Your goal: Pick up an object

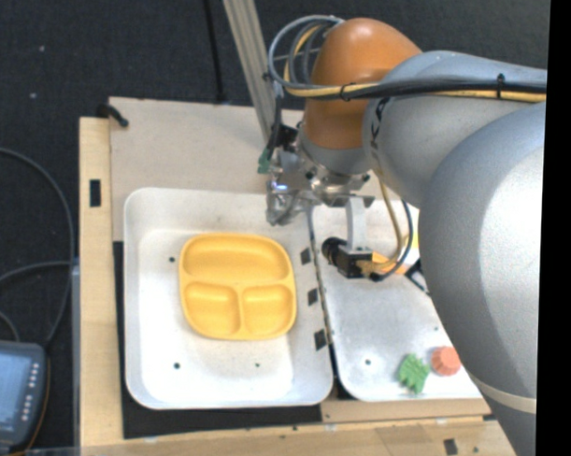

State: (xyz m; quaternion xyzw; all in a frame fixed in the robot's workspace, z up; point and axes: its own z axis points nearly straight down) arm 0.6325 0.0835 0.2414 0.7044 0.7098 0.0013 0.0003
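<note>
Yellow three-compartment plastic tray point(237, 286) centred in left white bin point(144, 264), clear margins all round. Two-finger gripper point(281, 208) at 12 o'clock over rim; jaw state unclear.

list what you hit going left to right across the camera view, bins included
left bin -> yellow divided plate -> gripper -> right bin -> green object -> orange-red object
</note>
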